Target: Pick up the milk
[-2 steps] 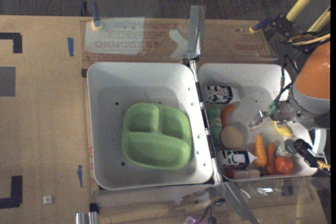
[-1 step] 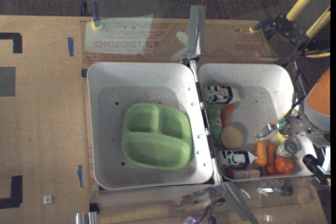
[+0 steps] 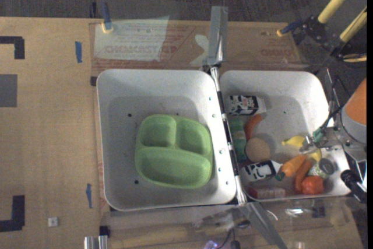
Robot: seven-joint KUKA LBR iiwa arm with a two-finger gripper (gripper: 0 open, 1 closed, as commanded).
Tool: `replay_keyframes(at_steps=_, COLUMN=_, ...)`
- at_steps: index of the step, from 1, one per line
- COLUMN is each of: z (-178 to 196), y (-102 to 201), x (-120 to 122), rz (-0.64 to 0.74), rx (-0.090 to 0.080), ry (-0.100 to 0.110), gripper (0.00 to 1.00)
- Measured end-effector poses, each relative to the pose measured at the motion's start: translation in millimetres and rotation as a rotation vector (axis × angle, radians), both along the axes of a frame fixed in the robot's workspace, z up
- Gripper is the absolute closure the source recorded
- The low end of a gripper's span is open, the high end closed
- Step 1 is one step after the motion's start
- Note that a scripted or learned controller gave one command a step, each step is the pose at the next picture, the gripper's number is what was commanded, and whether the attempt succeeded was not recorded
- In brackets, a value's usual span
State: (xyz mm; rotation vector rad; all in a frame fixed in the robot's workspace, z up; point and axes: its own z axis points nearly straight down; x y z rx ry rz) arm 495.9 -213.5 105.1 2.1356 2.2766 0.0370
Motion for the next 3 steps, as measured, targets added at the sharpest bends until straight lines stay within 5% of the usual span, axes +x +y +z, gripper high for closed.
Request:
replay_keyframes(at_steps=1, z=57.6, y=-10.6, x=-15.3, rz=0.347, rx=-0.010, ry=0.029, gripper=1.00)
replay_keyframes(at_steps=2, z=65.1, y=45.7, x=-15.4, rz=0.543, rx=-0.009, ry=0.032, gripper=1.00)
replay_keyframes(at_steps=3, z=36.0, y=21.2, x=-15.8, rz=0.737, rx=-0.012, ry=0.030, gripper=1.00)
